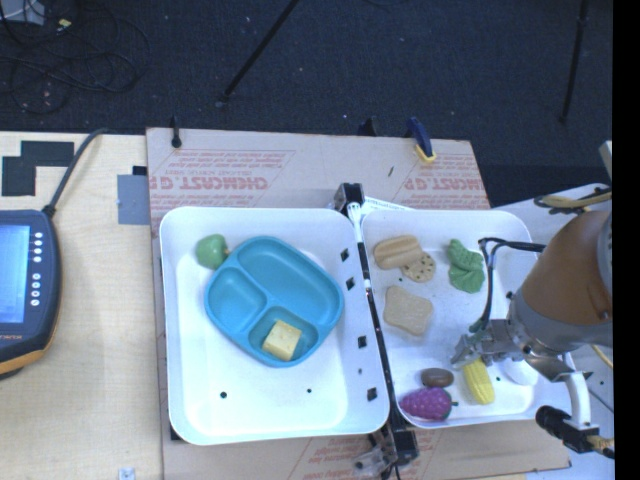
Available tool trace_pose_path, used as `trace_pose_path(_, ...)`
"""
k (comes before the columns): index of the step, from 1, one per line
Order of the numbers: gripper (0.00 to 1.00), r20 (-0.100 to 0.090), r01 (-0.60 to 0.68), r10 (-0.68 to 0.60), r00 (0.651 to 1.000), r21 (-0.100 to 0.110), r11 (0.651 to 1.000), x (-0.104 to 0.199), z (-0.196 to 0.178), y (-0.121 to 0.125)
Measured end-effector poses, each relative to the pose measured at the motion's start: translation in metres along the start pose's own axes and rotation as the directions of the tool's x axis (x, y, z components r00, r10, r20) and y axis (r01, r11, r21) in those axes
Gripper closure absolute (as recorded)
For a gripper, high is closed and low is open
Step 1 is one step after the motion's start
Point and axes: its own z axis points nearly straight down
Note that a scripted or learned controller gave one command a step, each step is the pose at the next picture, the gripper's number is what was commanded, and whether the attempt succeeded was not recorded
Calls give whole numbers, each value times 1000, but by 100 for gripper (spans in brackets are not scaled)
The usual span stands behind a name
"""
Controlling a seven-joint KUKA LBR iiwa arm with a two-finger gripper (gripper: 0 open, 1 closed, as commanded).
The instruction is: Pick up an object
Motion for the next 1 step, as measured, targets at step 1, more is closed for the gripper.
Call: trace_pose_path(1, 100, 4, 10, -10, 1000, -9, 1000, 69, -118, 1)
